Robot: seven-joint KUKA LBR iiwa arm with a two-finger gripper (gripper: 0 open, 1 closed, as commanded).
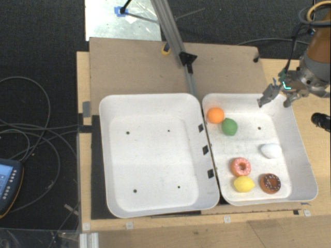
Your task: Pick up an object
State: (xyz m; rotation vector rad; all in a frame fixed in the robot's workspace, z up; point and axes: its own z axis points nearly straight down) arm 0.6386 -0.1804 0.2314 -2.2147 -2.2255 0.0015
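Observation:
The right bin (289, 138) holds an orange ball (215, 115), a green ball (229, 126), a white egg-shaped object (270, 150), a pink frosted donut (240, 166), a yellow lemon (243, 184) and a chocolate donut (270, 183). My gripper (276, 98) hangs over the bin's far right corner, above and to the right of the green ball. Its two fingers are spread apart with nothing between them.
The left bin (111, 138) sits beside the right one, joined by black clips along the shared edge. A slanted grey pole (173, 32) crosses the bench at the back. Cables lie on the dark floor at the left.

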